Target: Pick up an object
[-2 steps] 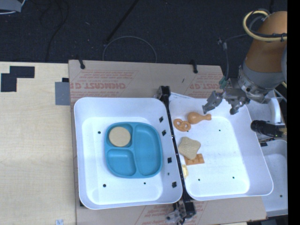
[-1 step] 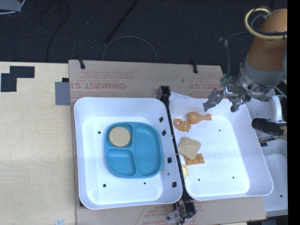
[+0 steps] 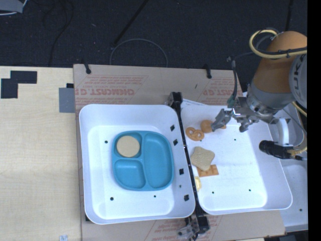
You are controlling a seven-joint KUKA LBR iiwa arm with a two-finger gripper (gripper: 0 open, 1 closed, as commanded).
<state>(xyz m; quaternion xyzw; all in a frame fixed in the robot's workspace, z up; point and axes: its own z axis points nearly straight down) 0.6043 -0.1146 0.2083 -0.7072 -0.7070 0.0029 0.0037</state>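
Note:
In the right bin lie a brown pretzel, a small orange nugget, a pale slice of toast and an orange cracker partly under the toast. My gripper hangs over the bin's far part, open, with nothing between its fingers. Its left fingertip is just right of the orange nugget. A small yellow piece lies against the divider.
The left bin holds a blue divided plate with a round tan cracker in its far-left compartment. A black divider runs between the bins. The near and right parts of the right bin's floor are bare.

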